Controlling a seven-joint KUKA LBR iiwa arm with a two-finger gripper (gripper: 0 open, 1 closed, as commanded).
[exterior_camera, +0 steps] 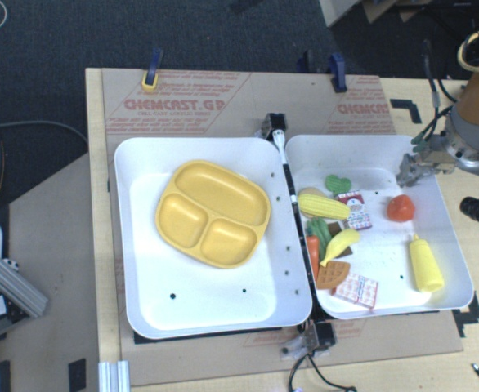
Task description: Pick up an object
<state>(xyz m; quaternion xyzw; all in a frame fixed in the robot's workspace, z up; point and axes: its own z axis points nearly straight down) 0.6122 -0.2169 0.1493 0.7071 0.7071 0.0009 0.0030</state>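
Dark carpet surrounds a tabletop (223,104) covered with printed brown cardboard, on which 2 shallow white bins are set side by side. In the left bin (141,300) a yellow divided plate (213,212) with 3 compartments is laid near the middle.

In the right bin (460,276) several small items are gathered. A corn cob (323,207) lies toward the bin's left side, with a green piece (337,184) just above it and a small red-and-white packet (355,211) beside its right end. Below the cob a banana (339,244), a carrot (313,256) and a brown waffle-like piece (333,275) are clustered, with a second patterned packet (356,289) near the front rim. A red tomato (400,208) sits apart to the right, and a yellow bottle (425,264) lies below it.

From the right edge the arm is reached in, its orange band seen above the grey wrist. The hand (411,171) is held low over the right bin's back right corner, pointing leftward, just above the tomato and apart from it. Nothing is seen between the fingers; whether they are wide or narrow cannot be told
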